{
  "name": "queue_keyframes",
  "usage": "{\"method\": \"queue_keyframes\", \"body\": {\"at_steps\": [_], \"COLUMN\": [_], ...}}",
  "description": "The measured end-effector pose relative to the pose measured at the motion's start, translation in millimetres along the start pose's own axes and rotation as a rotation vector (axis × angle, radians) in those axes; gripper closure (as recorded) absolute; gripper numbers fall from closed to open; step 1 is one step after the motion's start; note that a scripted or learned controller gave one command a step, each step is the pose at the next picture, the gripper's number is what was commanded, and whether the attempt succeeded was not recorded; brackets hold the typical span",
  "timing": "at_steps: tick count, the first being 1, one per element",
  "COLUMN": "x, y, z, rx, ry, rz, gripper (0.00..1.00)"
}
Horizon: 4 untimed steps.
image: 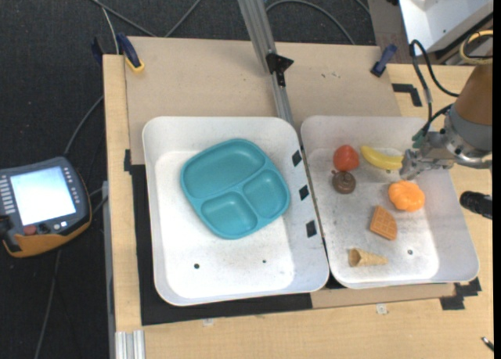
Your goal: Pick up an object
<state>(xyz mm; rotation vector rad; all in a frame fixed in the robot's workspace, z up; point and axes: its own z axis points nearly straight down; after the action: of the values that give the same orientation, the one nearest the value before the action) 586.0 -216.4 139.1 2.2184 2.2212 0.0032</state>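
Note:
The right bin [438, 260] holds a red tomato-like ball [345, 157], a yellow banana [381, 159], a brown round piece [344, 183], an orange fruit [407, 196], a waffle-like square [383, 223] and a small cone [366, 257]. My gripper [413, 163] hangs low at the bin's upper right, right beside the banana's right end and just above the orange fruit. Nothing shows between its fingers.
The left bin [180, 271] holds a teal divided plate [235, 188]. A metal post [262, 33] rises from behind the bins. A pendant with a screen [39, 205] lies off the bench at the left. Blue clamps [131, 56] sit at the board's back corners.

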Motion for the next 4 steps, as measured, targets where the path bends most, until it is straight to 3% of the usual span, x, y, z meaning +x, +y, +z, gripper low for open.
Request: {"method": "queue_keyframes", "body": {"at_steps": [2,3,4], "x": [3.4,3.5,50.1], "y": [9.1,10.4,-11.2], "z": [-126.8,-152.7,-142.8], "rx": [-0.006,-0.003,0.006], "ry": [-0.003,-0.002,0.002], "rz": [-0.001,0.000,-0.002], "gripper": [1.00,1.00,1.00]}}
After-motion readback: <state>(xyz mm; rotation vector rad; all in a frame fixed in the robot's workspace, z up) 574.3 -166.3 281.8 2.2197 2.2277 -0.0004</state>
